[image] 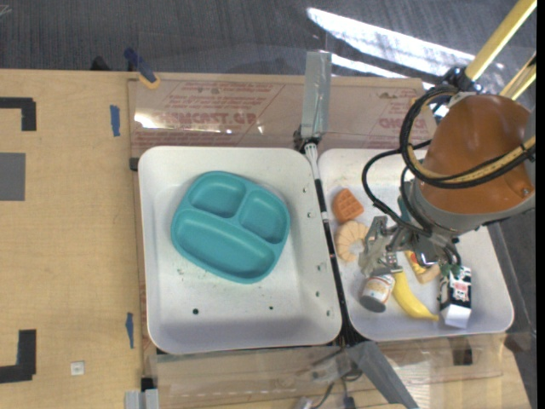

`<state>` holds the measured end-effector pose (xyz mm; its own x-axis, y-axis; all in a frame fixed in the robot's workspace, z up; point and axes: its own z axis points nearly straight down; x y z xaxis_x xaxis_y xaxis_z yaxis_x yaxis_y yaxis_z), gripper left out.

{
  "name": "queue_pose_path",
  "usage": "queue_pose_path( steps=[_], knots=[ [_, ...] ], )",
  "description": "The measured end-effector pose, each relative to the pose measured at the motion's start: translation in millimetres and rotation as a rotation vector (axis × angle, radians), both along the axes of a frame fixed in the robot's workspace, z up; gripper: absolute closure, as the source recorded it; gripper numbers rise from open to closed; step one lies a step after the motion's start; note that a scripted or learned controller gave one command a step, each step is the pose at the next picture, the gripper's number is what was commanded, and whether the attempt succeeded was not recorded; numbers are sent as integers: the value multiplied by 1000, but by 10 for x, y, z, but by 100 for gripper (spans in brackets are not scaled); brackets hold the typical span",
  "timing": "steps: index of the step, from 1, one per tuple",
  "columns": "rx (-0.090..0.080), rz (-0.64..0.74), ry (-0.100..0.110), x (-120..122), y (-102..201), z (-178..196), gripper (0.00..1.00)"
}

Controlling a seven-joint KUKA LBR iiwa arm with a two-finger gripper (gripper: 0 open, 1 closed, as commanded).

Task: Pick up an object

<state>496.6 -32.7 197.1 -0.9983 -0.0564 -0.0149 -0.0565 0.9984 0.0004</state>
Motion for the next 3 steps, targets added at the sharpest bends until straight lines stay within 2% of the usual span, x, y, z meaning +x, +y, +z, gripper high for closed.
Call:
queue_pose_path(
  steps=[1, 2, 3],
  knots=[
    [0, 2, -7, 21, 11, 109, 100],
    [-4, 483, 7, 29, 248, 103, 100],
    [2, -143, 13, -46, 836, -94, 100]
  ],
)
